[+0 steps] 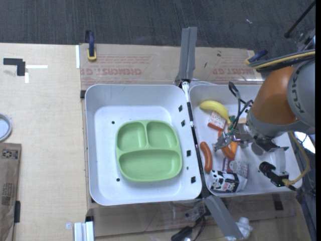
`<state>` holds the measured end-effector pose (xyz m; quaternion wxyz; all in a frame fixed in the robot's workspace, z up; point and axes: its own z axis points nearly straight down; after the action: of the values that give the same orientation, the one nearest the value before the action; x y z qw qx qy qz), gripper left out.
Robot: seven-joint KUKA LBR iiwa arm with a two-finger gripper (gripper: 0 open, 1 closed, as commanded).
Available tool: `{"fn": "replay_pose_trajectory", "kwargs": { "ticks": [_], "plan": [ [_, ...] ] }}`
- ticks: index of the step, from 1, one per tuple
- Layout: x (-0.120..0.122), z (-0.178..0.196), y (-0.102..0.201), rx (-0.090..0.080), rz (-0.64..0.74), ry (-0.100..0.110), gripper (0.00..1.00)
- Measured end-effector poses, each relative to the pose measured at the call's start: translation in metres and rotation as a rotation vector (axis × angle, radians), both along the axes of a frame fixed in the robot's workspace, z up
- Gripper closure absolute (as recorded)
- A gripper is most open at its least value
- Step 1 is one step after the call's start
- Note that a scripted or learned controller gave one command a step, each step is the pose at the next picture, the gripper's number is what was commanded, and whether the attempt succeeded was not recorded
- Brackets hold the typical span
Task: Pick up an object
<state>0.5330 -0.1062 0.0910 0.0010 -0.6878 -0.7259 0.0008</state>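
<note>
The gripper (226,143) is low in the right bin (296,185), apparently to reach the pile there; I cannot tell whether it is clenched or released. An orange piece (229,152) lies just under it, the sausage (205,157) beside, the banana (214,107) beyond; the arm (273,104) leans in from the right, wrist bent down.

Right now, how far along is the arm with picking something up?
Done: the gripper is down in the right white bin, over an orange item. In hand: nothing visibly lifted; whether it grips is unclear. Left: the yellow banana, red sausage and black-and-white carton lie there; the green divided plate sits in the left bin.
</note>
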Motion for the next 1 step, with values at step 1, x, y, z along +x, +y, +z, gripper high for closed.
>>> {"fn": "replay_pose_trajectory", "kwargs": {
  "ticks": [1],
  "plan": [
    [-0.0004, 0.0084, -0.0011, 0.0, -0.005, 0.002, 1.0]
  ]
}}
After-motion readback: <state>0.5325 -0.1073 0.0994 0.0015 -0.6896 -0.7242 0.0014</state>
